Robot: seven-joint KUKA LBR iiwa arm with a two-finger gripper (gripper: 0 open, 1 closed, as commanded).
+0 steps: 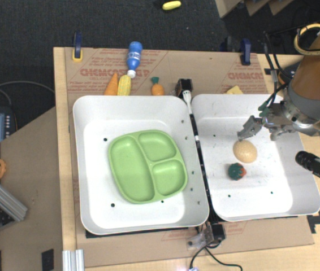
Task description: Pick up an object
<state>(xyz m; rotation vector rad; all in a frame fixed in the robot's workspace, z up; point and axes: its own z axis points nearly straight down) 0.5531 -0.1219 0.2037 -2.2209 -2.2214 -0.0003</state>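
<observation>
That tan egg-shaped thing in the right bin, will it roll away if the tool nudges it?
Probably yes. The tan egg-shaped object looks smooth and rounded, so a side push would likely send it rolling over the flat floor of the right bin, perhaps toward the small green and red ball close by. Its curved surface may also slip from the tool unless gripped across the middle.

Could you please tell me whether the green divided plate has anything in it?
Empty: all three compartments of the green divided plate show bare green, in the left bin.
</observation>
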